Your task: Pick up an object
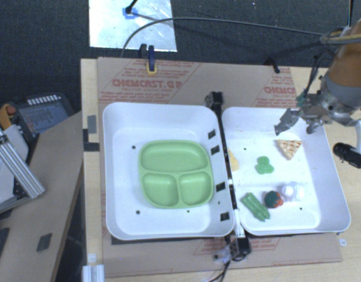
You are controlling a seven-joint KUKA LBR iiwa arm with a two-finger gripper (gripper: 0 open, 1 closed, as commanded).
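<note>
Pincer [298,122] hangs spread and empty just above the waffle wedge [289,148] in the right bin [327,175], and that flat wedge may slip a skewed pinch.

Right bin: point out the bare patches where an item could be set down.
In the right bin, bare floor lies between the broccoli and the far wall, left of the hand. The near right corner is also bare. It is crowded around the tomato, green pod and waffle wedge.
</note>
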